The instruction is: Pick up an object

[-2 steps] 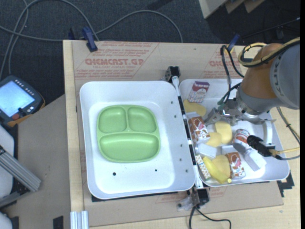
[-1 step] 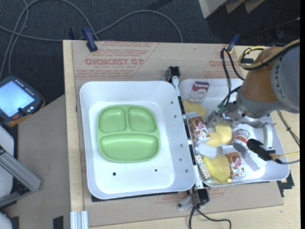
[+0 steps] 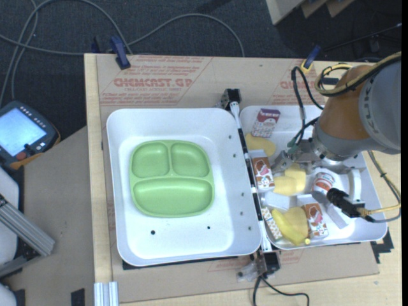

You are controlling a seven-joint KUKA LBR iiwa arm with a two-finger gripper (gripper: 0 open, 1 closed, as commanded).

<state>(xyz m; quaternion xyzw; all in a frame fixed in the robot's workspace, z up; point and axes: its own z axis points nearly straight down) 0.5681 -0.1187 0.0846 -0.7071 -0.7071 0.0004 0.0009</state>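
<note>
Two white bins sit side by side on the tabletop (image 3: pixel 159 75). The end effector (image 3: pixel 298 164) reaches down into the right bin (image 3: pixel 370 231), just above a pale yellow object (image 3: pixel 290 183); its grip cannot be told. A yellow banana-like toy (image 3: pixel 292 225) lies below it, a green divided plate (image 3: pixel 171 177) far left in the left bin (image 3: pixel 121 132).
</note>
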